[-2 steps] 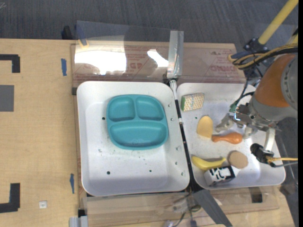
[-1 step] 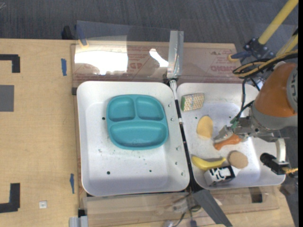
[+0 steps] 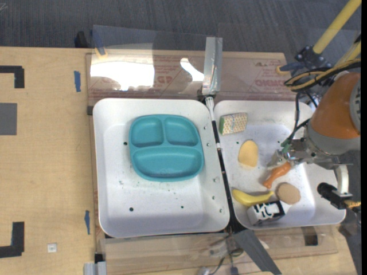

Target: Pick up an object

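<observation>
The left bin holds a teal divided plate at its centre. In the right bin, a sponge lies at eleven o'clock and a banana at seven. The gripper hangs over the carrot, probably to grasp it; the wrist hides its fingers, so I cannot tell its state.

Wooden bench with two white bins

The bench is light wood with black marks and blue tape pieces; the left bin and the right bin stand on it, touching side by side.
</observation>
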### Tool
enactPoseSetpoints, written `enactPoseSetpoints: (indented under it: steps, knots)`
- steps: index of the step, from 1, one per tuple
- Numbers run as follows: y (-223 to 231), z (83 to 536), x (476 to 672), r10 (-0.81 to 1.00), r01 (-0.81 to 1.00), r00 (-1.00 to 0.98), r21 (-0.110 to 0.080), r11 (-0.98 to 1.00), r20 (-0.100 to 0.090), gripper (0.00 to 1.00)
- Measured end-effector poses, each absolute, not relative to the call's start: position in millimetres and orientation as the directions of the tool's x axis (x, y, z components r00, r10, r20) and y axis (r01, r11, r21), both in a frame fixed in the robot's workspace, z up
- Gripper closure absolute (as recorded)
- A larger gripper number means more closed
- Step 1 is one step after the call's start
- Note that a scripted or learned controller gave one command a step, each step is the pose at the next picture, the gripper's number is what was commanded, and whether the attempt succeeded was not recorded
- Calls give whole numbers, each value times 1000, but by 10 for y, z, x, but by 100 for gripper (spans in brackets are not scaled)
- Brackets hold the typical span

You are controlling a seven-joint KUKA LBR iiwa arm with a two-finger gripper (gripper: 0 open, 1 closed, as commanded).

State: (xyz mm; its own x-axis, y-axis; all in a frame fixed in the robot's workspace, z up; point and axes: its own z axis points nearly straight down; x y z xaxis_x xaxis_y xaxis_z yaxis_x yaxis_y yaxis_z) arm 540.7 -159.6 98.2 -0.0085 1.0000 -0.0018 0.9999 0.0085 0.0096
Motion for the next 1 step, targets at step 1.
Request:
enactPoseSetpoints:
  steps: [1]
  knots:
    - [-1046,1971,5663,982,982,-191,9,191,-3,100]
